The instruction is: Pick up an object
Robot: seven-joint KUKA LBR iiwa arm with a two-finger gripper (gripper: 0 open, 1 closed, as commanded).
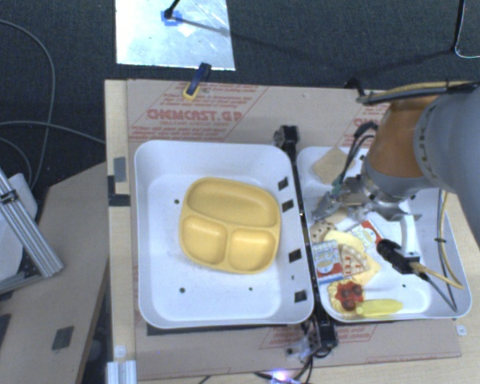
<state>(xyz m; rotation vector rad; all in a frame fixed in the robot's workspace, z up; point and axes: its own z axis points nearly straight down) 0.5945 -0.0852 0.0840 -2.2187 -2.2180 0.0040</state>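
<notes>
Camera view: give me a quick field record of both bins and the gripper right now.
left bin: holds a yellow divided tray, upright, near the middle
right bin: cluttered with small items, among them a red piece and a yellow piece near the front edge
gripper: low over the right bin's left side
grasp: cannot tell

Yellow tray [229,224] fills the left bin's [156,294] middle; its margins lie open.
</notes>
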